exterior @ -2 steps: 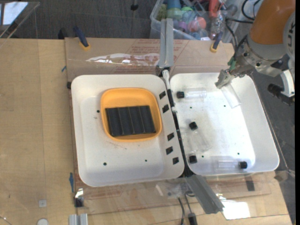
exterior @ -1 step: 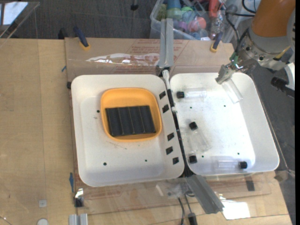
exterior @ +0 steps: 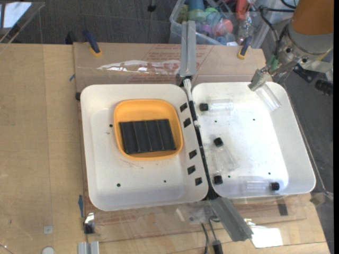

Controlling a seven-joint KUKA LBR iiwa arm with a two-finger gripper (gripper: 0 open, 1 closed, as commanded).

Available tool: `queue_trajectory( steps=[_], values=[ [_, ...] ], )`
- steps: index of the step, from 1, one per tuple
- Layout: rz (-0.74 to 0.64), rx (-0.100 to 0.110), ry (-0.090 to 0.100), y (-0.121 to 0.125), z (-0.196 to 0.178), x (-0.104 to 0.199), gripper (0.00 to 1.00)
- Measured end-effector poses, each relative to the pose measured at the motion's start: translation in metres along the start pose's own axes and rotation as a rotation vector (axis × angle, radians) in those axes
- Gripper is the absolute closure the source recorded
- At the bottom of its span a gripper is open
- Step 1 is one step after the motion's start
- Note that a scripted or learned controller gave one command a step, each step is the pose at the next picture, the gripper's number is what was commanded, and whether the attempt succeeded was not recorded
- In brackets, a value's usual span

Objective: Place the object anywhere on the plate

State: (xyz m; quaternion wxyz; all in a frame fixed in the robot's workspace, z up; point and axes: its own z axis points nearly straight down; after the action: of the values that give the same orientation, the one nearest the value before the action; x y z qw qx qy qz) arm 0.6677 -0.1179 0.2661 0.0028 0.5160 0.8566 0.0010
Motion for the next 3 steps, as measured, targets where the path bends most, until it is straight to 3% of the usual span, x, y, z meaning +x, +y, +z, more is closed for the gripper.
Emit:
queue_trajectory(
  steps=[1, 2, 3],
  values=[
    [-0.046, 0.000, -0.001, -0.007, -0.018, -0.014, 1.00],
    [-0.299, -0.002, -0.002, -0.021, -0.050, -0.040, 1.00],
    [-0.444, -0.002, -0.003, -0.040, -0.132, -0.065, 1.00]
  ],
)
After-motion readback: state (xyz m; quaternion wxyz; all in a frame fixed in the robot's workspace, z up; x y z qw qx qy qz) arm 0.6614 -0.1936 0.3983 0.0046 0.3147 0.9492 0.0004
